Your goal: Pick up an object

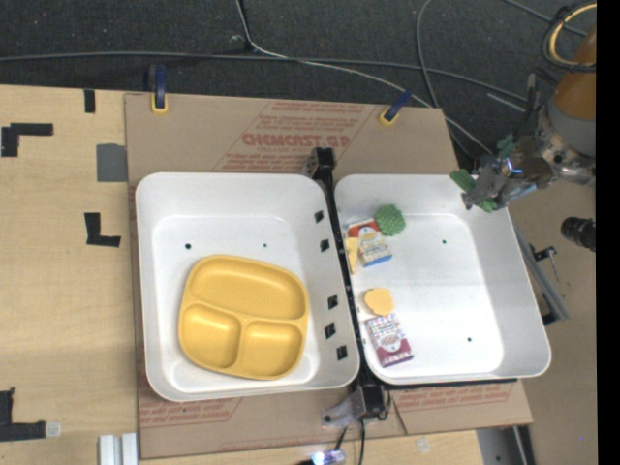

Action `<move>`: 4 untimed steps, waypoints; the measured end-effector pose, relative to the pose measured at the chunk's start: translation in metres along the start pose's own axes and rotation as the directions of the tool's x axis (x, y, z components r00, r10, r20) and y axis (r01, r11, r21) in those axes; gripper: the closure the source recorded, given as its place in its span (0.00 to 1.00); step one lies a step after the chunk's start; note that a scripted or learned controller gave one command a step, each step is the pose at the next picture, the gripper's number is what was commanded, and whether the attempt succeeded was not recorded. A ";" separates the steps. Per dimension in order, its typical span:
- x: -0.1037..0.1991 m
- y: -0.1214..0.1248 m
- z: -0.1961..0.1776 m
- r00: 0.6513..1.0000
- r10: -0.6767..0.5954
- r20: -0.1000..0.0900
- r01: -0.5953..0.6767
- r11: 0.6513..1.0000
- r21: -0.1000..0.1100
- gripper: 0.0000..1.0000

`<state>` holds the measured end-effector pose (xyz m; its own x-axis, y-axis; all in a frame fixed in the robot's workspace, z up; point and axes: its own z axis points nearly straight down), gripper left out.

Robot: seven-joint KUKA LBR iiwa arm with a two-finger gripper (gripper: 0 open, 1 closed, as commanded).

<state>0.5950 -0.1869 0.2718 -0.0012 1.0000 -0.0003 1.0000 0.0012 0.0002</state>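
Note:
The right bin (484, 289) holds several small items along its left side: a green knobbly piece (390, 219), a red and white packet (363, 230), a yellow and blue packet (375, 251), an orange-yellow piece (379, 301) and a dark red packet (387, 341). My gripper (484, 190) hangs over the bin's far right corner, well apart from all of them. Green patches show at its tip; I cannot tell whether they are part of it or something carried.
A yellow divided tray (242, 316) lies in the left bin (155, 211). A black divider with clips (334, 269) runs between the bins. Cables (291, 56) cross the dark cloth behind. The right bin's middle and right are bare white floor.

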 end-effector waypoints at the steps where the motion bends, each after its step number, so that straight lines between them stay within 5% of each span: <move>1: 0.050 -0.007 -0.003 1.000 -0.004 -0.001 0.004 1.000 0.001 1.00; 4: 0.218 -0.047 0.017 1.000 -0.006 -0.002 0.006 1.000 0.003 1.00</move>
<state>0.5482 0.0305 0.2547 -0.0068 1.0000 0.0013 1.0000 0.0068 -0.0030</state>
